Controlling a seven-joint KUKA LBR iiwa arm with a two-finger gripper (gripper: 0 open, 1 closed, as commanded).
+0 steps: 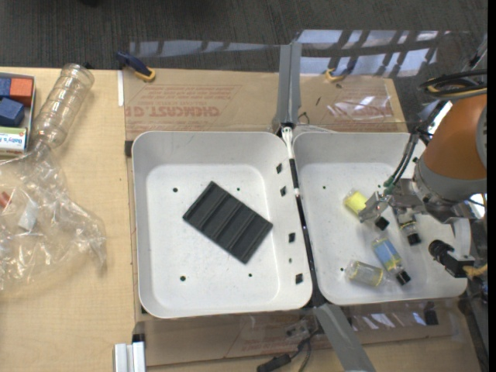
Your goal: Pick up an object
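The grey arm's gripper (pixel 385 210) hung low over the right white bin (pixel 333 157), near its right edge; whether its fingers were parted could not be told, the wrist masking them. A small yellow object (pixel 355 202) lay just beside it, a clear blue-capped bottle (pixel 386 253) and clear jar (pixel 365 273) toward the near edge. A dark ribbed rectangular panel (pixel 228 222) lay mid-left bin (pixel 155 285).

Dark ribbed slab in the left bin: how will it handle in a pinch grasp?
The dark ribbed slab lies flat and looks rigid, so probably no flopping. Its low, wide profile likely leaves only edges to grip. Grooves may limit slipping; it should slide, not roll, on the left bin floor.
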